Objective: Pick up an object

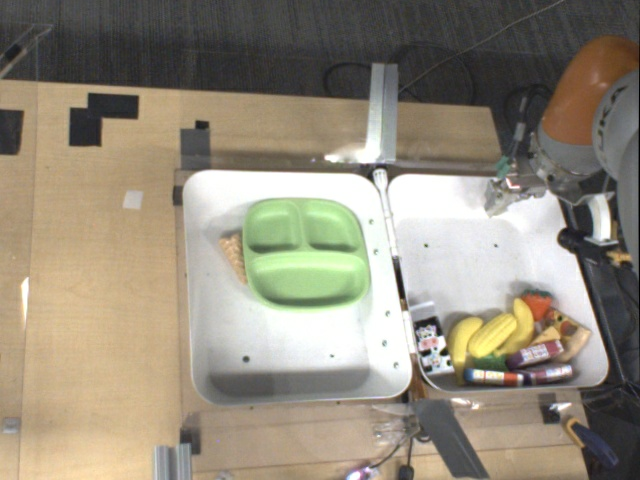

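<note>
Gripper point(503, 196): over the right bin's point(450, 258) far right corner, finger state cannot be told | Bananas point(488, 334): well below it, among clutter at the bin's near edge | Green divided plate point(303, 252): far to its left, in the left bin point(215, 298)

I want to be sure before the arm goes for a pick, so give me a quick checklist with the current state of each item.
1. Claw position: above the right bin's far corner, away from the objects: ok.
2. Claw fingers open: cannot tell.
3. Claw holding nothing: cannot tell.
4. Targets present: bananas and markers piled in the right bin's near corner: ok.
5. Targets well separated: crowded, touching: not ok.
6. Green plate lies flat in the left bin: ok.
</note>
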Robot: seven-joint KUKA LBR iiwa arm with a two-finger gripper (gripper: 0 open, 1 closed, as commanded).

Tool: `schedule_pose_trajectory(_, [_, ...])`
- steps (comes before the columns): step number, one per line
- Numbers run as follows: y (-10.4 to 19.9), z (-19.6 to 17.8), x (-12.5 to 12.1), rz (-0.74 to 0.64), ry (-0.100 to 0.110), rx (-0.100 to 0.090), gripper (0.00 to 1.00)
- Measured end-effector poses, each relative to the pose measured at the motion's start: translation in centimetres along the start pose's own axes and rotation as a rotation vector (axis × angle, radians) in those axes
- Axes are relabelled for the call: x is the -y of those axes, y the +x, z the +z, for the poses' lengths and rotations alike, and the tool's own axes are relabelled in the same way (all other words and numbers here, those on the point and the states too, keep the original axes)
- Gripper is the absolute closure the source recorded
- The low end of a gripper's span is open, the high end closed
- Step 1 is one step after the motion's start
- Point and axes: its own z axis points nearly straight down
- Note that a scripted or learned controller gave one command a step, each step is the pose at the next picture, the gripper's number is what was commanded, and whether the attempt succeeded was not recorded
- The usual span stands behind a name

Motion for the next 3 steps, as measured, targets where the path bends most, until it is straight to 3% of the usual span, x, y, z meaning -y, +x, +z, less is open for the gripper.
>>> schedule_pose_trajectory(1, [0.1, 0.0, 0.0, -0.002, 0.000, 0.000, 0.00])
schedule_pose_trajectory(2, [7.2, 3.6, -0.9, -0.174, 0.004, 0.006, 0.00])
schedule_pose_trajectory(3, [11.7, -6.2, 2.9, -0.213, -0.002, -0.002, 0.00])
